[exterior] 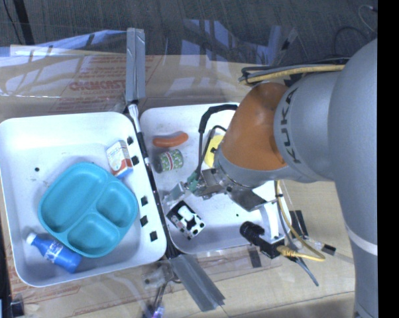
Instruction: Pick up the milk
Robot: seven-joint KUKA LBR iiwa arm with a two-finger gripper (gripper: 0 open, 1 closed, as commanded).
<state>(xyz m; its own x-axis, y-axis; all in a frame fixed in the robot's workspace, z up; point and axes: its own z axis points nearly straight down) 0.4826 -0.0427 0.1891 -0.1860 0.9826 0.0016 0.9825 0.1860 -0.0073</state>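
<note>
The milk (pixel 118 156), a small white carton with red print, lies in the left bin (pixel 14 177), near that bin's far right corner. It touches or just overlaps the upper right rim of the blue tray (pixel 87 207) and sits close to the wall between the two bins. Nothing grips it, and it rests on the bin floor, so the pick is not yet done. A blue bottle (pixel 54 250) lies at the near left of the same bin, well apart from the carton. The gripper (pixel 186 192) is over the right bin (pixel 186 114), on the other side of the dividing wall from the milk. The wrist hides too much of it to tell whether it is spread or closed, and no object is visible in its grasp. Beside it in the right bin are a sausage (pixel 170 140), a green can (pixel 168 159) and a black-and-white object (pixel 186 220) just below the gripper. By my reading the task has hardly begun: the arm has to cross to the left bin, come down over the carton, close on it and lift.
</note>
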